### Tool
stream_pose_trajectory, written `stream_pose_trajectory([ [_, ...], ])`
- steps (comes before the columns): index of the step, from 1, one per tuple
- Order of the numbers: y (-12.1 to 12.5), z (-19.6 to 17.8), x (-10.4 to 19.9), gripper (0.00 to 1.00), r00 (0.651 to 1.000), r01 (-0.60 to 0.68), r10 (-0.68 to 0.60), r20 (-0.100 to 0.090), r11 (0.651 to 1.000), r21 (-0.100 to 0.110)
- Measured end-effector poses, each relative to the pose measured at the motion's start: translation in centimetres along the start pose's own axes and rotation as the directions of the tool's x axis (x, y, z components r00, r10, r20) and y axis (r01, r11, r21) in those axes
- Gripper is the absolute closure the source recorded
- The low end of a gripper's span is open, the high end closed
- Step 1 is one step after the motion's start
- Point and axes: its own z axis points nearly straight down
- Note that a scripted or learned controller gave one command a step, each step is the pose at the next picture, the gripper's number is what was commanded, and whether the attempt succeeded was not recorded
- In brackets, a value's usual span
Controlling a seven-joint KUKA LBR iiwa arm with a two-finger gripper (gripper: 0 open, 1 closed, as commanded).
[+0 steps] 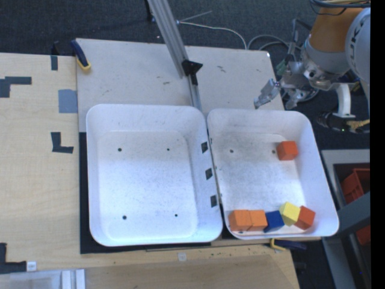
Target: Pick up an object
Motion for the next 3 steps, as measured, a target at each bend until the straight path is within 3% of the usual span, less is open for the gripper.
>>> stream_pose_trajectory([
  [1, 0.0, -1.0, 0.1, 1.00, 1.000, 0.002, -0.002, 0.001, 1.000, 0.000],
  [2, 0.0, -1.0, 0.1, 0.00, 1.000, 0.002, -0.002, 0.001, 1.000, 0.001],
  [3, -2.8, -5.4, -1.7, 0.00, 1.000, -0.002, 0.002, 0.000, 1.000, -0.005],
])
